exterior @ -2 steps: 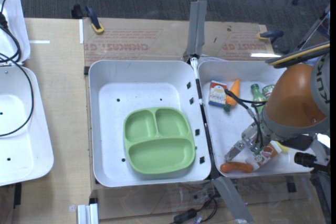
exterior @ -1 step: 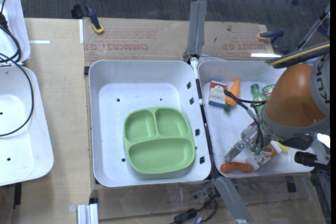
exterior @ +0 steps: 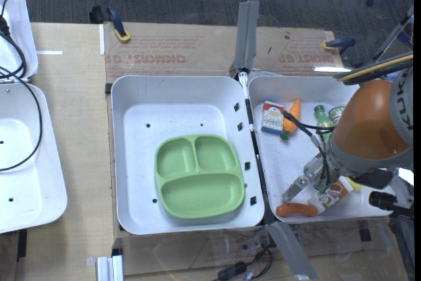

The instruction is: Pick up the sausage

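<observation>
Sausage: the sausage (exterior: 296,210) lies flat on the floor of the right bin (exterior: 284,164), at its near edge toward the near-left corner, long side running left to right.
My tool: my tool (exterior: 297,189) hangs just above and slightly far of the sausage, slanting down to the left; nothing sits between its fingers, and I cannot tell whether they are spread or closed.
My arm: the orange band (exterior: 371,123) bulks over the right side of the right bin, reaching in from the right.
Near the tool: a small red-and-white packet (exterior: 335,195) lies just right of the sausage, partly under my wrist.
Far in the right bin: a small blue-and-white carton (exterior: 272,117) with a carrot (exterior: 291,116) touching its right side; right of them a green bottle (exterior: 322,117).
Left bin: the left bin (exterior: 131,161) holds a green divided plate (exterior: 198,176), two small compartments far and one long one near.
Bench: the bench (exterior: 75,102) carries both bins side by side, their inner walls touching.
</observation>
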Tool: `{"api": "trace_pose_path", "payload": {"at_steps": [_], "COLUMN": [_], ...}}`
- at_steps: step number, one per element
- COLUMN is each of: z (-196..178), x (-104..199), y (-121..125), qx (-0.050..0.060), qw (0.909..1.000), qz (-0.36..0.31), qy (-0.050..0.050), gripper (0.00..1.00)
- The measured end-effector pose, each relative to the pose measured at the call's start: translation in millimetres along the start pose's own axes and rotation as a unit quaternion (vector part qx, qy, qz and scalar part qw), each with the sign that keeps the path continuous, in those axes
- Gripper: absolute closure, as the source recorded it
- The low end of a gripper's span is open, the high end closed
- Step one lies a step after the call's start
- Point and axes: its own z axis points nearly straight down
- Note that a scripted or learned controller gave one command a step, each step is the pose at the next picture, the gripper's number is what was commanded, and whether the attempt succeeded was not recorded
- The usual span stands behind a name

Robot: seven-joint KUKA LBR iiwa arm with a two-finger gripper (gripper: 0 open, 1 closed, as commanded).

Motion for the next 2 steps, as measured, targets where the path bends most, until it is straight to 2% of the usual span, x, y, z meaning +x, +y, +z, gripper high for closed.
{"api": "trace_pose_path", "payload": {"at_steps": [1, 2], "z": [-6.3, -6.2], "x": [-0.4, -0.4], "y": [0.1, 0.0], "qx": [0.001, 0.001], "qw": [1.0000, 1.0000], "qz": [0.000, 0.000], "qy": [0.001, 0.001], "gripper": [1.00, 0.00]}}
